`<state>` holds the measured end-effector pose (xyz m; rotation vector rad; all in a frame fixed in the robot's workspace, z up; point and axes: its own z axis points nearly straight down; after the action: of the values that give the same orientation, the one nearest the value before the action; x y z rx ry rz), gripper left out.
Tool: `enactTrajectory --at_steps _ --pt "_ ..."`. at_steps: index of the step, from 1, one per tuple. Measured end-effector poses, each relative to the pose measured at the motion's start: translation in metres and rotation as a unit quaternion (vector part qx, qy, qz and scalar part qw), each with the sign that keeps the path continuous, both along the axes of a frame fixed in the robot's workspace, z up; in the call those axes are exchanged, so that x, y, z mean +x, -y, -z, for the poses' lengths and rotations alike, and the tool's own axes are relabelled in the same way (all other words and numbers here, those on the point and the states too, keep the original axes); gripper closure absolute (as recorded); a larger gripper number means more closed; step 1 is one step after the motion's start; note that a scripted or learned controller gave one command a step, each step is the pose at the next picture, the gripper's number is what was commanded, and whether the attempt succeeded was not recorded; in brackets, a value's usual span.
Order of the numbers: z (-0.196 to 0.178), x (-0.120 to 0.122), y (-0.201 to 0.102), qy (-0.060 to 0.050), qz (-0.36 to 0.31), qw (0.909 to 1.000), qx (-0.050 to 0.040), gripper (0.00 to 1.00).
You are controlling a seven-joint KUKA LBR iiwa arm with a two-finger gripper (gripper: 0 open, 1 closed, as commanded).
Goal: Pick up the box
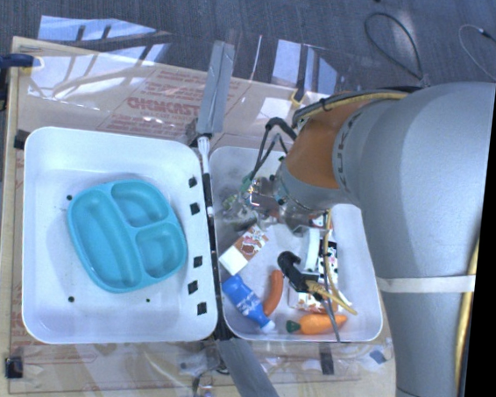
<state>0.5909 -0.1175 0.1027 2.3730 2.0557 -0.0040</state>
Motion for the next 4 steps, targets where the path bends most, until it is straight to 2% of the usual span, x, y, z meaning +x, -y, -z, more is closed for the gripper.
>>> enactTrajectory --at_steps 1,2,3,4 --pt "-0.089 -0.04 -0.071 -0.002 0.031 0.9995 0.0014 1.0" --pt "-0.088 -0.086 -0.128 -0.003 0.04 0.9992 0.0013 1.0" --pt "-0.087 -0.105 -0.108 -0.004 0.248 0.9688 0.0013 1.0" --pt "-0.088 -0.112 -0.117 -0.002 0.412 0.9112 0.0015 1.0"
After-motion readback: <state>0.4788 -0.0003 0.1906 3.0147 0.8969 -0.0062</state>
